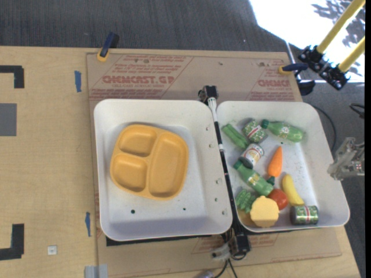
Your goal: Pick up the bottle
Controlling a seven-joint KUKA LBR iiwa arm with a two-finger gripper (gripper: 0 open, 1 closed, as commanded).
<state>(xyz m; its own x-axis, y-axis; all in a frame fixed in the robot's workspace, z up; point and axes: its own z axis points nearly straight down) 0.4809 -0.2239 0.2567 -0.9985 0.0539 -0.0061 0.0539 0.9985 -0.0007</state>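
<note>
Approach step: my gripper (349, 160) hovers at the right bin's (308, 162) right edge, opening unreadable. Next, I'd centre over the green bottle (283, 131) by its far edge.

one fixed cam above bench, angled down, both bins (101, 155) in frame.

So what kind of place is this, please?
Probably a robotics lab test bench: two white bins clamped onto a cardboard sheet, toy food such as a plastic carrot, and tape marks on the bench.
</note>
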